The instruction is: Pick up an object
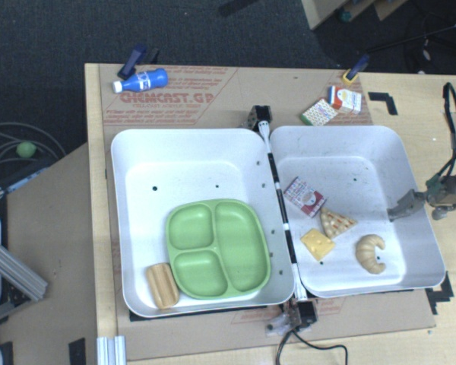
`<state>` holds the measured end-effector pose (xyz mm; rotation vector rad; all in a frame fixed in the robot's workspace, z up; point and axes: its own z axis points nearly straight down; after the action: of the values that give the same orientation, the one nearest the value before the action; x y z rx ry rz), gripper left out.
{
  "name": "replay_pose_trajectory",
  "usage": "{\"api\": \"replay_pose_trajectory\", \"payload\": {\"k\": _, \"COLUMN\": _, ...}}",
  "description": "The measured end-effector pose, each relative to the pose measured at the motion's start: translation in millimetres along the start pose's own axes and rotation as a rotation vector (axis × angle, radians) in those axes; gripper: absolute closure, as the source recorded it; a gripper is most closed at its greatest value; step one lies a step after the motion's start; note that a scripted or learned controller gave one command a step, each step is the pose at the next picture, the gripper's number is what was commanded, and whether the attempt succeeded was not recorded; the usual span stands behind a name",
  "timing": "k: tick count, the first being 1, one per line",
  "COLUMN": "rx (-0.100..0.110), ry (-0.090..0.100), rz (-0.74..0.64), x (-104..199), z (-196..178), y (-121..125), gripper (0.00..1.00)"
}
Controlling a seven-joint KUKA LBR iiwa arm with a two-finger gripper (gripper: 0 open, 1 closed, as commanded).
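reaching in from your right, the gripper [401, 208] hung over the right bin [410, 154] near its right wall, holding nothing; whether it was open, you couldn't tell. the croissant [372, 252] lay just beside it, with the cheese wedge [317, 244] further left.

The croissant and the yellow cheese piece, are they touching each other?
Apart. The camera view shows a strip of bare white bin floor between the croissant and the yellow cheese piece in the right bin.
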<state>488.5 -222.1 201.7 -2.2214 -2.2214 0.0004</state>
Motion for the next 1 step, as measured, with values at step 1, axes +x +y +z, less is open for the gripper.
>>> {"api": "replay_pose_trajectory", "payload": {"k": 1, "rx": 0.001, "ry": 0.002, "rz": -0.001, "x": 25.8, "z": 47.5, "y": 39.4, "gripper": 0.0}}
